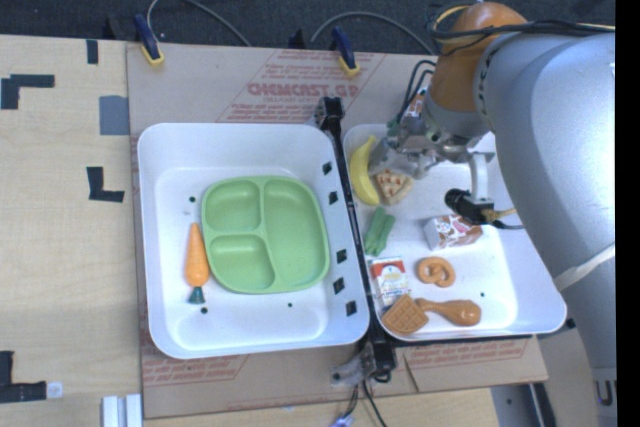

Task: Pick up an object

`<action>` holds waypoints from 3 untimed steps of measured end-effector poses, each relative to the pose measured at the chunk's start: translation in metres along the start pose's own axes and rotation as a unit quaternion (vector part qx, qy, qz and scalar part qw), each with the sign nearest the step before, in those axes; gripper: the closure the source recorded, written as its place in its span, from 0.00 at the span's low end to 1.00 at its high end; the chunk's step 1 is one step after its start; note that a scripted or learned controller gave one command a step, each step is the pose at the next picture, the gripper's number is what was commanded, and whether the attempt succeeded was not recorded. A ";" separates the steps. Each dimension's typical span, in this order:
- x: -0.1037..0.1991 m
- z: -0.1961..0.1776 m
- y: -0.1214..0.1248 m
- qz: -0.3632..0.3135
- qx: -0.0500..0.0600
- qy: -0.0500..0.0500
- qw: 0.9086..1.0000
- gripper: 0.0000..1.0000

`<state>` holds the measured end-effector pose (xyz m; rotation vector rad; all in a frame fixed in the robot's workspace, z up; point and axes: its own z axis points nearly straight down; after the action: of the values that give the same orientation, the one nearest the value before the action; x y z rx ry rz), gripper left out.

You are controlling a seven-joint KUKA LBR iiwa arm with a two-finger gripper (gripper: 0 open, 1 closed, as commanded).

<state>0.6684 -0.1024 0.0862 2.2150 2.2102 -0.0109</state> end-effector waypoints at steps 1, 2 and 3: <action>0.007 0.001 -0.006 -0.001 0.002 0.005 1.000 0.00; 0.008 0.001 0.000 -0.002 0.002 0.006 1.000 0.00; 0.008 0.001 0.000 -0.002 0.002 0.006 1.000 0.00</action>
<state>0.6683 -0.0946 0.0849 2.2186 2.2219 -0.0030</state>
